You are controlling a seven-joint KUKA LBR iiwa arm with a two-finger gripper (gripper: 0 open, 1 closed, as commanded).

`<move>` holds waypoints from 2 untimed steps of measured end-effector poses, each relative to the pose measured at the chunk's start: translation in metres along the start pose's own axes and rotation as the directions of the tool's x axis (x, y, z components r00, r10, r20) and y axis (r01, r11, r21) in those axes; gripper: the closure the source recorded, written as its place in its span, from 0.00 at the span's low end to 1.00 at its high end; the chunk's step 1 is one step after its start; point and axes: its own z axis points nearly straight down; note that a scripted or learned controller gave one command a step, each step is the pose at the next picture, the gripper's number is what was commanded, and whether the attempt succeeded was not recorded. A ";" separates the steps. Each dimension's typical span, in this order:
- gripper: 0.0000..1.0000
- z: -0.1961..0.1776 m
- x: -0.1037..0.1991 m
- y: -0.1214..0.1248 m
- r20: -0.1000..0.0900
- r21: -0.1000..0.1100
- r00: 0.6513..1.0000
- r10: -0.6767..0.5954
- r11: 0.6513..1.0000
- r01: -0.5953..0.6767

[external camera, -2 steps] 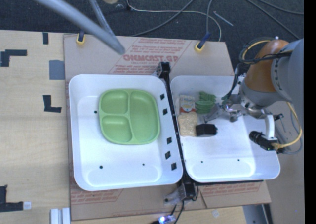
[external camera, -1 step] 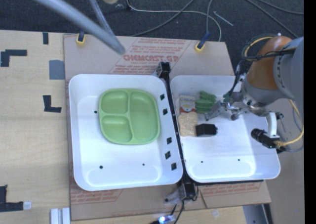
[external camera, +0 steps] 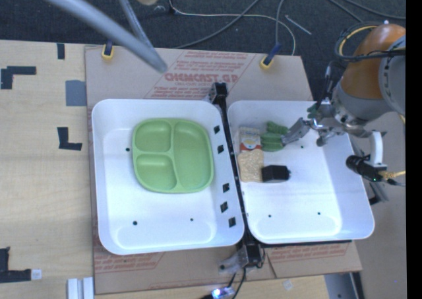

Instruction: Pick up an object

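Holding a green plate [external camera: 174, 156], the left bin [external camera: 112, 218]; right bin [external camera: 343, 218]: gripper [external camera: 295, 131], grip unclear.

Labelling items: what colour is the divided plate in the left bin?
Light green divided plate, clearest in the camera view.

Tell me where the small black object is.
The small black object lies in the right bin, left of centre, beside the tan packet and below the green item.
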 end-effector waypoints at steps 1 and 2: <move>1.00 -0.044 0.006 0.000 0.000 0.001 1.000 -0.001 1.000 0.001; 1.00 -0.088 0.002 0.000 0.000 0.001 1.000 0.001 1.000 -0.001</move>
